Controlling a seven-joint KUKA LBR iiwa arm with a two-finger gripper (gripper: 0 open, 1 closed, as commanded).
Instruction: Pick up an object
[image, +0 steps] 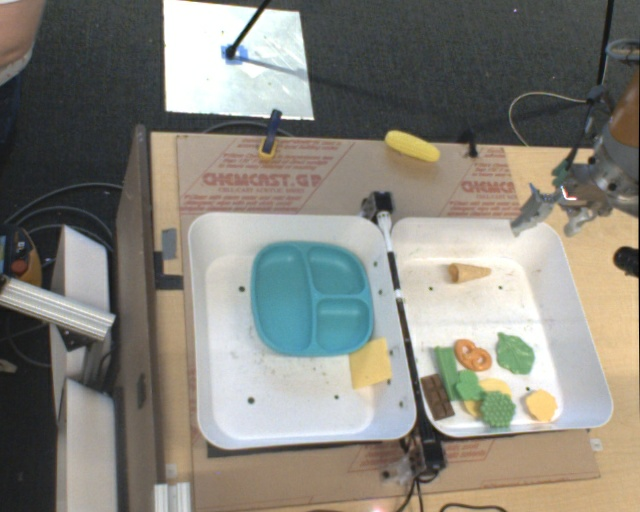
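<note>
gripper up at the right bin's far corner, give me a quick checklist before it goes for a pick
1. Gripper carries nothing: ok, its two fingers stand spread with only air between them.
2. Gripper over the targets: not ok, it hangs above the far right corner of the right bin, away from the toys.
3. An isolated target exists: ok, the cone lies alone on the bin floor.
4. Cluster at the near end is separable: not ok, the pretzel, green leaf, chocolate bar and neighbours lie packed together.
5. Descent path to the cone: ok, nothing stands over it.
6. Height above the bin floor: cannot tell from this one slanted view.
</note>
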